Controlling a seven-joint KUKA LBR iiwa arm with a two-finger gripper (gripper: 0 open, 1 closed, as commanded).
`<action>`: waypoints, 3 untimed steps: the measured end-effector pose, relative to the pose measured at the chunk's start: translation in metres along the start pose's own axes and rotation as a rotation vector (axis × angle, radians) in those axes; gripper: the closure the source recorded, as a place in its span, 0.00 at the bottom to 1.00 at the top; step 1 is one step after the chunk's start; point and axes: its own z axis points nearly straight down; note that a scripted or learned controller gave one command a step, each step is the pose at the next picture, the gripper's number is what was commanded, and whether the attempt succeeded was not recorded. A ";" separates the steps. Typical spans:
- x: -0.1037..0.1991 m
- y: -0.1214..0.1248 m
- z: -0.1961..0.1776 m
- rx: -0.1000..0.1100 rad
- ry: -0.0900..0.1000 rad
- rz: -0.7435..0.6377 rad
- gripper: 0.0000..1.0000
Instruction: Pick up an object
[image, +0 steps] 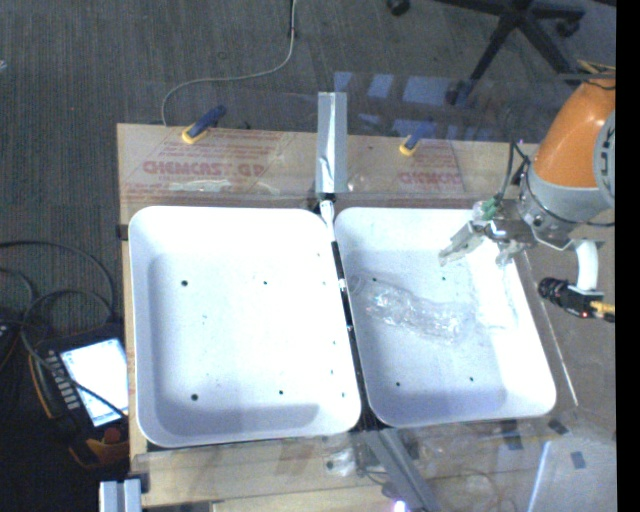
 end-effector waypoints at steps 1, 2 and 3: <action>-0.032 0.011 -0.037 -0.001 -0.002 0.071 0.00; -0.031 -0.031 -0.021 0.000 -0.005 0.127 0.00; -0.030 -0.030 -0.030 0.001 -0.005 0.125 1.00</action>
